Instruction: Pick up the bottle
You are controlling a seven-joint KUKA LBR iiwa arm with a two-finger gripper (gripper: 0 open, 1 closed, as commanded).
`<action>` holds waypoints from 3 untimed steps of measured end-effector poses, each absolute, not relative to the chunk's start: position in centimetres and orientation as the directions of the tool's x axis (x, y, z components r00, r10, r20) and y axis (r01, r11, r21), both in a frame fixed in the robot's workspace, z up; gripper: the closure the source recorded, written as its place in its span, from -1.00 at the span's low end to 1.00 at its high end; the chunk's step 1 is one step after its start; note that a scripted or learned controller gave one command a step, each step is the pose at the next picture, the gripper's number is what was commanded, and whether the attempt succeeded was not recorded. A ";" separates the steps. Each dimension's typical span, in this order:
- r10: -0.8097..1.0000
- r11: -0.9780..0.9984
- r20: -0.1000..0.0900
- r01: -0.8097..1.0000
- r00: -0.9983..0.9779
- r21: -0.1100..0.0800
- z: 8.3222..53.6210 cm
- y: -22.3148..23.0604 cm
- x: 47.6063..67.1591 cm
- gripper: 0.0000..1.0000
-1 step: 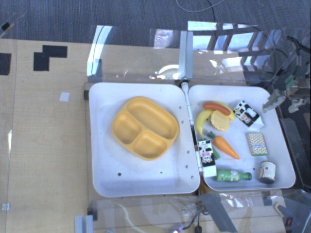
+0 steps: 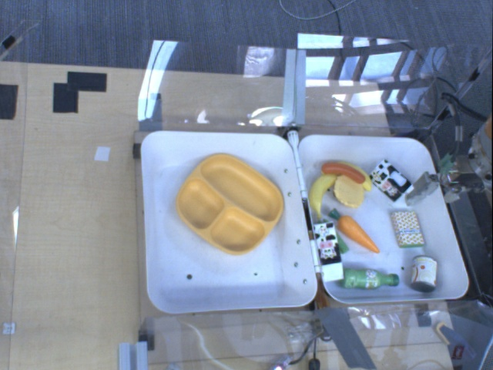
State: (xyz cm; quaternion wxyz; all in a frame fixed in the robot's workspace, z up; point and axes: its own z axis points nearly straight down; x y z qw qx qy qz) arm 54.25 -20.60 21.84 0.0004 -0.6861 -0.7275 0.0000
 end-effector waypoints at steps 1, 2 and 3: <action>0.998 0.061 0.001 0.998 -0.061 0.001 22.8 -20.6 54.4 1.00; 0.973 -0.231 0.000 0.973 0.231 0.001 29.0 -18.4 51.2 1.00; 0.892 -0.453 0.000 0.892 0.453 0.002 36.5 -11.9 48.9 1.00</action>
